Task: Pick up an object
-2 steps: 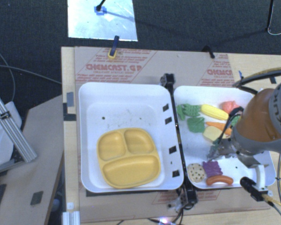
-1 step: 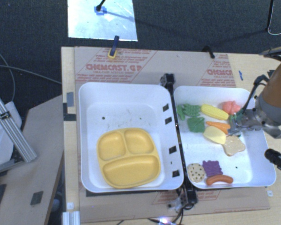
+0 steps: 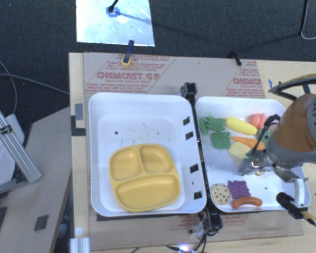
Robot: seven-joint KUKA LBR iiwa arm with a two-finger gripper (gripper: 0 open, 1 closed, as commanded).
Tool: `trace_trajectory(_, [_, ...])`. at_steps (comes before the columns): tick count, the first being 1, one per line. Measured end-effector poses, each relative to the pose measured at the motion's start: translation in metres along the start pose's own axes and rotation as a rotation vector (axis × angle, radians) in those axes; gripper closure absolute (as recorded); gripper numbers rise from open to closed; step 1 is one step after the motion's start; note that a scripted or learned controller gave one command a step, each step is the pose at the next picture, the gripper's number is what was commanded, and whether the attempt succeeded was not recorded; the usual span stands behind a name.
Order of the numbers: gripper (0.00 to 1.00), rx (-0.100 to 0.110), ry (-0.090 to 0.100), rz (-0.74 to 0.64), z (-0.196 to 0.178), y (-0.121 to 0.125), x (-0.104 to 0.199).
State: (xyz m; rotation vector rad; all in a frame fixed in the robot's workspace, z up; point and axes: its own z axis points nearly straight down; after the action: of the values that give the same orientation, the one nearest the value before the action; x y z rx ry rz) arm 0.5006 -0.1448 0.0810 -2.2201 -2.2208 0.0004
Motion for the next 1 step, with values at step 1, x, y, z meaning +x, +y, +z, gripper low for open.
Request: trace_trajectory(1, [1.00,-0.011,-0.007,-0.003,-0.0511,0.0630,-0.0555])
